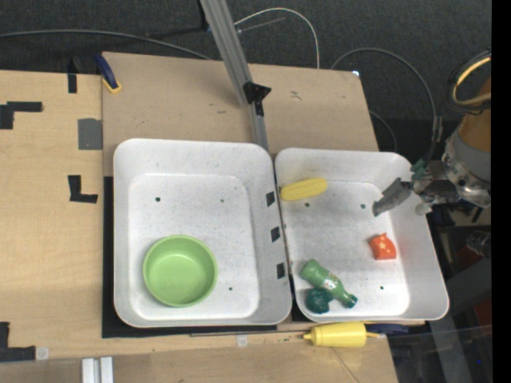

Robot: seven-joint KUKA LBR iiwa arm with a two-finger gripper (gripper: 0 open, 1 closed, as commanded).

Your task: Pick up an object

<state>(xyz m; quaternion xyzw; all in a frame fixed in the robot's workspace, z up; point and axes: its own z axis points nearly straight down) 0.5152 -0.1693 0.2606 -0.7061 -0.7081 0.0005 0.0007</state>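
Gripper [393,195] hanging over the upper right part of the right bin [415,290], finger spread impossible to judge, nothing seen in its grasp, orange toy [383,247] lying nearest, just below it, corn cob [303,188] sitting crosswise, farther left.

The wooden bench [48,246] bears two white bins [192,154]; a yellow bottle [338,335].
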